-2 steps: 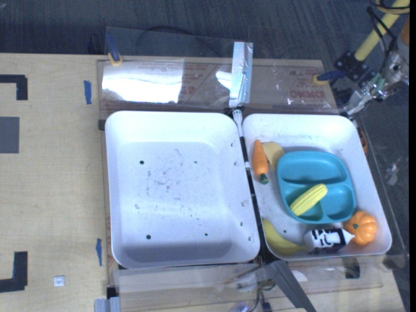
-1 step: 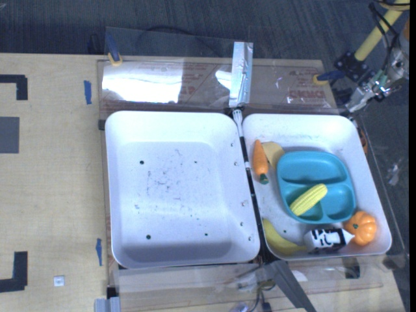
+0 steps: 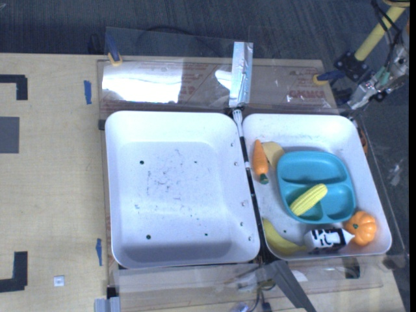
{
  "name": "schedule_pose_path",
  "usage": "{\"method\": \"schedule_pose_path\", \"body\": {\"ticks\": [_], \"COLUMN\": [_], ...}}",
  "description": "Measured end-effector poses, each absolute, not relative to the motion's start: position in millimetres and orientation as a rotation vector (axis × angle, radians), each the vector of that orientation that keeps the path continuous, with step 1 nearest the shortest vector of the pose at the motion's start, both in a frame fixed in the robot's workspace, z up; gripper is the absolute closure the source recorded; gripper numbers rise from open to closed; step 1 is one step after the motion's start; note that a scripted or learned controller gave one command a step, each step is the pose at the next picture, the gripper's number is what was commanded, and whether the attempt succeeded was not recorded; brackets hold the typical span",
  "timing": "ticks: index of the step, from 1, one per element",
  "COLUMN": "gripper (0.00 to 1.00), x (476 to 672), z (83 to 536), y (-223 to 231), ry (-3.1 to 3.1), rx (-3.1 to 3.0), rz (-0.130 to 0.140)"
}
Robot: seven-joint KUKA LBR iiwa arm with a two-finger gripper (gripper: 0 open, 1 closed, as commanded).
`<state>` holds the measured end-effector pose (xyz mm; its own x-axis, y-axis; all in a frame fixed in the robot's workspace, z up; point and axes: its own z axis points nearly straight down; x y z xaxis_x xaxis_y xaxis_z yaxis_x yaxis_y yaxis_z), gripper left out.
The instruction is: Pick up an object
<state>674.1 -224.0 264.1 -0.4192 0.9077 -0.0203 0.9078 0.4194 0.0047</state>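
Observation:
The right bin [image 3: 338, 127] holds all the objects. An orange carrot [image 3: 260, 160] lies along its left wall, with a pale yellow piece [image 3: 273, 151] just behind it. A blue divided plate [image 3: 317, 186] sits in the middle, with a yellow corn cob [image 3: 308, 199] lying across it. A small orange pumpkin [image 3: 362, 228] rests at the front right corner. Beside it lies a black-and-white object [image 3: 327, 238]. A yellow banana [image 3: 281, 238] lies along the front left edge.
The left bin [image 3: 175, 174] stands beside the right one, their walls touching at the middle. A clear plastic sheet [image 3: 169, 80] and a metal strip [image 3: 241, 73] lie behind the bins. Yellow cable and clamps [image 3: 374, 57] sit at the top right.

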Motion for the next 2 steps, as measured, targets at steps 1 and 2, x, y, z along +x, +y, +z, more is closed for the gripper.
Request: {"method": "schedule_pose_path", "body": {"ticks": [1, 2], "gripper": [1.0, 1.0], "x": [675.2, 667.6], "z": [272.8, 296.2], "y": [-224.4, -224.3], "ry": [2.628, 2.598], "rx": [1.679, 1.758], "rz": [-0.012, 0.0]}}
